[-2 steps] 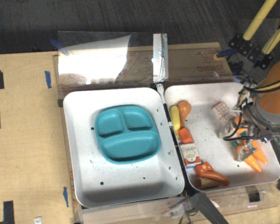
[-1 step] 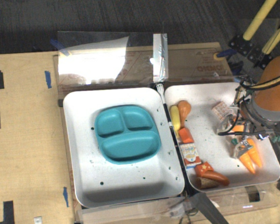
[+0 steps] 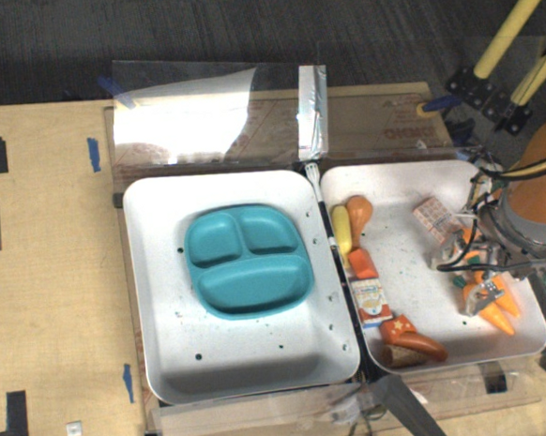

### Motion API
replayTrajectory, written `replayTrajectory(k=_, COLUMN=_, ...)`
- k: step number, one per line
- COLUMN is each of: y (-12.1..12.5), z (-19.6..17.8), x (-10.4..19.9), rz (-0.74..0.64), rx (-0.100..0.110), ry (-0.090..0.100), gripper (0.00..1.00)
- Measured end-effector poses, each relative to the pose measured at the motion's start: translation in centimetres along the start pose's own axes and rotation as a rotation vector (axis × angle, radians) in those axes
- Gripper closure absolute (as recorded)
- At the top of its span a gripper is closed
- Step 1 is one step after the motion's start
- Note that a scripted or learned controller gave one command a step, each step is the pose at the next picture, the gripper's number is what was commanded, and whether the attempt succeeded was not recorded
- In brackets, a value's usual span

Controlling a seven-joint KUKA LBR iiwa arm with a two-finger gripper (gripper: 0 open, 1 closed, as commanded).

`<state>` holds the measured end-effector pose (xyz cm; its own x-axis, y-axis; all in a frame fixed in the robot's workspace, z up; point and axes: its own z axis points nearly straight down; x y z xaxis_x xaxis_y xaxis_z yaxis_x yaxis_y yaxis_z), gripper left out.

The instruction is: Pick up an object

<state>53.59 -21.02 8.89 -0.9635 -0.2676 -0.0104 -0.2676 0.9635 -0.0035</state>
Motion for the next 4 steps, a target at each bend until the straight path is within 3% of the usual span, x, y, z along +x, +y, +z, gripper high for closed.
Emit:
replayTrajectory(k=1, y=2.2, z=-0.1, x=1.7, rz=0.05, rx=0.002, ry=-0.001, gripper=0.0)
replayTrajectory(k=2, y=2.2, z=-1.4, x=1.3, rz=0.049, rx=0.009, ry=-0.014, gripper=1.0)
replayTrajectory(k=3, y=2.2, z=-1.3, x=1.3, rz=0.049, rx=0.008, ry=-0.013, gripper=0.0)
replayTrajectory(k=4, y=1.6, z=-0.1, x=3.8, rz=0.188, rx=0.0, ry=-0.002, gripper=0.0)
